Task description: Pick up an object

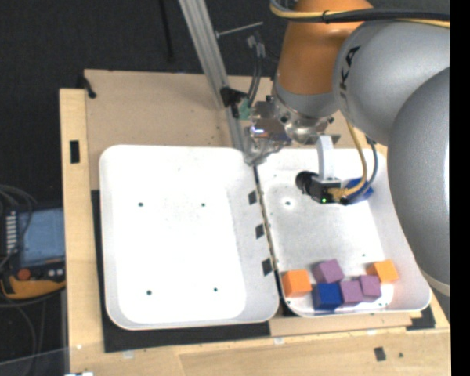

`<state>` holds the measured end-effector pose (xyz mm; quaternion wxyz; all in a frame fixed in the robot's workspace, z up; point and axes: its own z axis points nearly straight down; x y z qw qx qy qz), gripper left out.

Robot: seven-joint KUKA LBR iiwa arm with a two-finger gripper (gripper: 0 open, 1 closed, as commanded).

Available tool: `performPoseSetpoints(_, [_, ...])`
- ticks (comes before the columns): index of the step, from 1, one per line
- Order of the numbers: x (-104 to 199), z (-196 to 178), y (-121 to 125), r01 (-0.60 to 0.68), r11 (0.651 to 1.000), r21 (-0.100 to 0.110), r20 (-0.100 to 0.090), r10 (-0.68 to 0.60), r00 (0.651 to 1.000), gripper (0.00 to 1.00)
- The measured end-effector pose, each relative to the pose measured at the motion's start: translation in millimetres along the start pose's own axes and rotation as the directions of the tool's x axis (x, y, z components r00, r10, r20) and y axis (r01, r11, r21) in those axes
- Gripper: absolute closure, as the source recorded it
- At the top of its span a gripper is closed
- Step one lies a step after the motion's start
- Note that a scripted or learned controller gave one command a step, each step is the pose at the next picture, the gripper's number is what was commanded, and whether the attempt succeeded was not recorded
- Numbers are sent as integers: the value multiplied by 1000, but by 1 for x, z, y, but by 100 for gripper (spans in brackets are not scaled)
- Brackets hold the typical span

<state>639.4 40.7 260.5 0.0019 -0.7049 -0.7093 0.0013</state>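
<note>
- Nearest me, small orange cube [297, 282], blue cube [327, 297] and purple cubes [352, 291] crowd the near edge of the right shallow white bin [329, 233].
- Gripper [258, 143] hovers at the far end; open or closed, I cannot tell.
- I'd take the orange one, since its left side looks free.

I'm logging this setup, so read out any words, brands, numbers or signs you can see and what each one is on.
"K": dark lettering on the grey arm; only this first letter reads, and the rest curves out of sight.
Screen of the handheld unit left of the bench: too blurred to read.
Blocks and bins: no readable markings.
</note>
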Motion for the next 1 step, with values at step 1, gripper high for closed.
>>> performPoseSetpoints(1, [57, 16, 0, 1, 1000, 2, 0, -1, 1000, 100])
